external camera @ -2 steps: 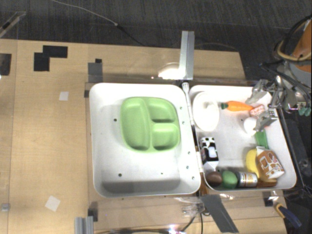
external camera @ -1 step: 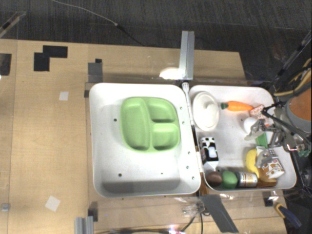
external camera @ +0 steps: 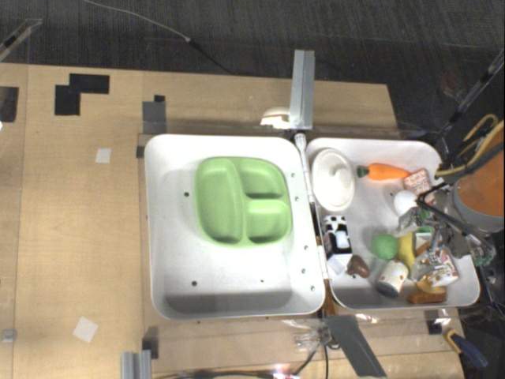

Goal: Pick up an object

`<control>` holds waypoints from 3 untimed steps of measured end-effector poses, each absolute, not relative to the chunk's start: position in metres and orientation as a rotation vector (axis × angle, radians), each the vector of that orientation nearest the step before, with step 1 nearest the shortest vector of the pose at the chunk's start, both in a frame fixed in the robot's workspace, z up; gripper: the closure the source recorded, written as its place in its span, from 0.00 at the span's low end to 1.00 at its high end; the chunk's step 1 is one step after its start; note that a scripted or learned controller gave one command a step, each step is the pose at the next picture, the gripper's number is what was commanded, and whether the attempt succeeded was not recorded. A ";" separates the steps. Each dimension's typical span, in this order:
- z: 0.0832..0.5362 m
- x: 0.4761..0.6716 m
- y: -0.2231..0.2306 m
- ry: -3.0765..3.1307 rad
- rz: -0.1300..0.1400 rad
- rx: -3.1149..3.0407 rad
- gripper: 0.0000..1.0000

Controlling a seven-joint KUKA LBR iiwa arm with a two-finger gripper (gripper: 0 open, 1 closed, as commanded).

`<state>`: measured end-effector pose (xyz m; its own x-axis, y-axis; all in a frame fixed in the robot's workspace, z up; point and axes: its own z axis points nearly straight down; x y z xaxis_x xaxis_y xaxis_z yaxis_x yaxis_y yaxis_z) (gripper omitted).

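Crowded right bin (external camera: 371,152): gripper (external camera: 430,239) grip state unclear, apparently over banana (external camera: 406,249); descend squarely on 1 item.

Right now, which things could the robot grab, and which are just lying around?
For the job: gripper, carrot, green ball, white bowl, small cup.

Just lying about: green divided plate in the left bin, metal post.
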<state>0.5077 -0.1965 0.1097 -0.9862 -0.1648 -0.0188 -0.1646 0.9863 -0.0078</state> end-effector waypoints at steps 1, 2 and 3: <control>0.092 0.513 -0.182 3.041 -0.018 -0.718 0.00; 0.092 0.501 -0.205 3.019 -0.013 -0.794 0.00; 0.093 0.506 -0.181 2.915 -0.025 -1.122 0.00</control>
<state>0.5064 -0.1814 0.0928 -0.7419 -0.6704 -0.0107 -0.6701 0.7420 -0.0215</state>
